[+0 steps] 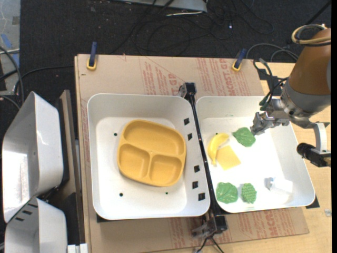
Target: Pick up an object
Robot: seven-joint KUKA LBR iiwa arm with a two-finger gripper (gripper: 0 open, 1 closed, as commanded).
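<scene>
The right bin [295,157] holds a green leafy piece [244,137] near its upper middle, a yellow banana-like piece [216,144] beside a yellow wedge [228,157], two more green pieces [227,192] [248,193] at the front, and a small pale object [277,185] at the front right. My gripper [259,124] hangs over the upper part of this bin, just right of and touching or nearly touching the upper green piece. The wrist hides how the tips stand.
The left bin [100,141] holds a yellow divided plate [151,153]. Blue clamps [92,55] [239,58] pin the cardboard bench top at the back. White containers [31,146] stand off the bench to the left. Cables lie on the floor behind.
</scene>
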